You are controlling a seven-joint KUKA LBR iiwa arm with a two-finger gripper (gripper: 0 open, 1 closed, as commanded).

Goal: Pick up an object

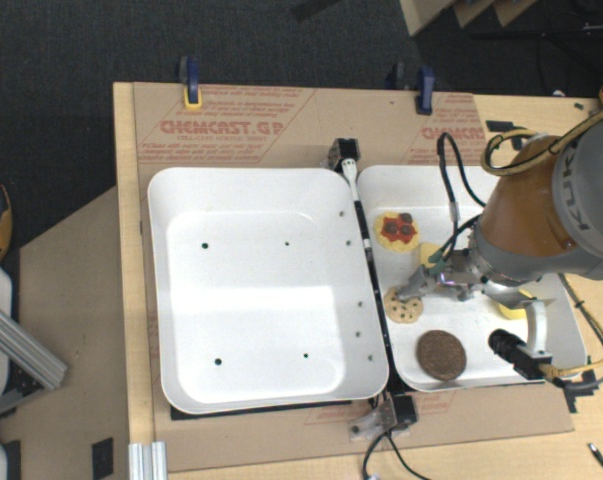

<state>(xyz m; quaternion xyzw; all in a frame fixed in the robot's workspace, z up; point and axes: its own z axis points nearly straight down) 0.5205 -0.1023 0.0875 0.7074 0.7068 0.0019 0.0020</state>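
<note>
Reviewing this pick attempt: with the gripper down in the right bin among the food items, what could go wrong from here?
1. The gripper sits right above the chocolate chip cookie, beside the bin wall; it could scrape the wall or push the flat cookie instead of gripping it.
2. The brown round cookie lies close by and could get knocked.

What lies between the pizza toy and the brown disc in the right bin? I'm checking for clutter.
In the camera view, a chocolate-chip cookie lies between the pizza toy and the brown disc, with the pincer just above it.
</note>
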